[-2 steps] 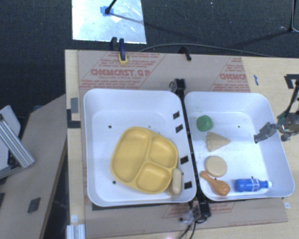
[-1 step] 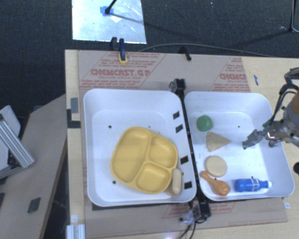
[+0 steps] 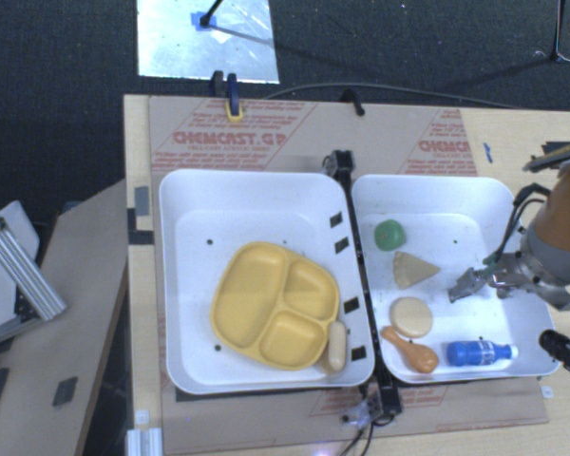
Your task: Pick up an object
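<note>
The right bin (image 3: 456, 193) holds a green ball (image 3: 390, 235), a pale wedge (image 3: 414, 270), a round beige disc (image 3: 411, 317), an orange gourd-shaped piece (image 3: 410, 351) and a blue bottle (image 3: 479, 352) lying on its side. My gripper (image 3: 464, 288) reaches in from the right edge, low over the right bin. It hovers right of the wedge and the disc and above the bottle, apart from all of them. Nothing shows in its grasp.
The left bin (image 3: 256, 198) carries a yellow divided plate (image 3: 275, 304) with a beige roll (image 3: 336, 346) lying against its lower right edge. A black divider (image 3: 353, 255) runs between the bins. A cable (image 3: 515, 212) loops above the wrist.
</note>
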Available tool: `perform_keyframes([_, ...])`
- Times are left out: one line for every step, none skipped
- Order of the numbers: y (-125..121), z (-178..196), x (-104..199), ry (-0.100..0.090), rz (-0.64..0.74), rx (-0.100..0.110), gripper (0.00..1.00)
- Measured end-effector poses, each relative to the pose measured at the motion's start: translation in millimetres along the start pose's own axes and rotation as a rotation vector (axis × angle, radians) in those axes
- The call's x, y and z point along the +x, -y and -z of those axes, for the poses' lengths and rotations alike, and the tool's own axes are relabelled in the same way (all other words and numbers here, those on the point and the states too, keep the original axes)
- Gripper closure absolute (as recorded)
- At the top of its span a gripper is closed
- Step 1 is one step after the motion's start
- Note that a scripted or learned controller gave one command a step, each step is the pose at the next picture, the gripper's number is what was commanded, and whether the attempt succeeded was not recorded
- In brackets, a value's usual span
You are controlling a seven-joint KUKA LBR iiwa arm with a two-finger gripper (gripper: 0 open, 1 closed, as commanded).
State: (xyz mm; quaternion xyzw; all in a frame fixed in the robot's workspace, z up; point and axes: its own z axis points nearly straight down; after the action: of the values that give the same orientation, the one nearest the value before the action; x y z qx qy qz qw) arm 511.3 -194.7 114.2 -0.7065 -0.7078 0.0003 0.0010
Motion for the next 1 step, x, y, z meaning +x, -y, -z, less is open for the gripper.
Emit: perform_keyframes([-0.6,-31.0,0.2,0.001,0.000,-0.002,0.00])
